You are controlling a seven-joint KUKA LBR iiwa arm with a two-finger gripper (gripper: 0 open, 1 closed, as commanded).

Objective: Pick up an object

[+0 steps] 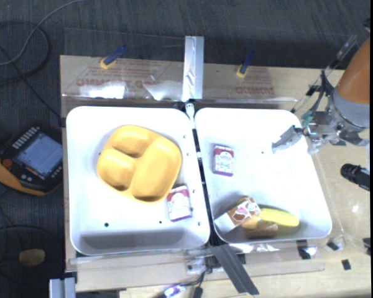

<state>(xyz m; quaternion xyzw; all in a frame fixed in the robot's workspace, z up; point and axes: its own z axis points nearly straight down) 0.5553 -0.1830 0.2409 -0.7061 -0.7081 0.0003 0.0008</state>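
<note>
Camera view: the arm has not picked anything yet.
Closest, the right bin (311, 185) holds one banana (280, 218) beside one brown pack (244, 212), then one small carton (223, 160) (another (179, 203) sits left with one yellow lump (138, 161)). Gripper (285, 139) hovers farther back; jaws unclear; it must go down.

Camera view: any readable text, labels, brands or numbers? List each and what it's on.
None can be read for certain.
Small pack in the right bin: red-and-white print, too blurred.
Small pack in the left bin: same kind of print, too blurred.
Carton beside the banana: brown-and-white picture, no legible words.
Back board: faint red lettering, unreadable.
Handheld controller on the floor: screen lit, too small.
</note>
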